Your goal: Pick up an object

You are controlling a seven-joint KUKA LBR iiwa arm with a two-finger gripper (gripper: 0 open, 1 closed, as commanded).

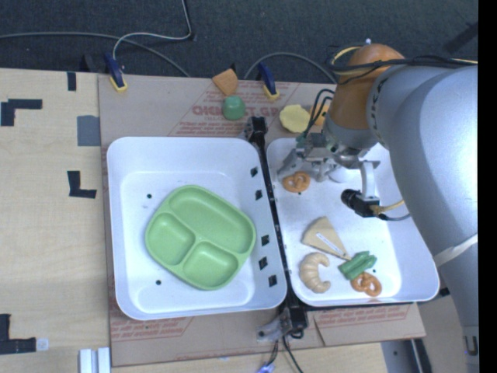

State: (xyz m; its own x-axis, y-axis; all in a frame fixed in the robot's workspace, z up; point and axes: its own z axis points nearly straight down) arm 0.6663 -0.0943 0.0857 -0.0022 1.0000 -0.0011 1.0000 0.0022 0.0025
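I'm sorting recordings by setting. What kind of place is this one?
Probably a robotics lab's grasping test bench. Two shallow white bins sit on clamped cardboard, toy food such as a tan plastic croissant lies in one, and the grey arm's two-finger gripper reaches in among loose cables.

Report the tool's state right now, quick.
Tool: down in the right bin, just above the small pretzel; open or shut cannot be told, and no object is seen held.

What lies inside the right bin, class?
In the right bin: a pretzel below the gripper, a cheese wedge, a croissant, a green piece and another pretzel. The arm covers the bin's far right part.
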